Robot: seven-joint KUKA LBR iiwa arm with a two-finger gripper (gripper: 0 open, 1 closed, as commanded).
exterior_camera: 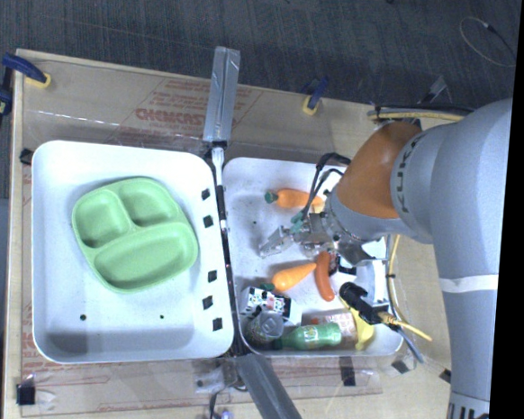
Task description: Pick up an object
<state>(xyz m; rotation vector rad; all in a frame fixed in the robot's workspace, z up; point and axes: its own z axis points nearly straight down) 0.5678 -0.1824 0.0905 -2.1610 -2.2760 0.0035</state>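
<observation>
My gripper (279,240) hangs low over the middle of the right bin (246,180), at the end of the grey arm with the orange band (373,172). An orange carrot (291,198) lies just behind it. A second carrot (294,275) lies just in front of it, beside a red-orange piece (325,278). I see nothing held in the gripper. Along the bin's front edge lie a green bottle (312,336), a round metal can (269,325) and a small black-and-white item (267,300).
The left bin (52,233) holds a green divided plate (135,232). A yellow object (363,317) lies at the right bin's front right, under cables. The arm covers the right bin's right side. Clamps and tape sit on the bench edge.
</observation>
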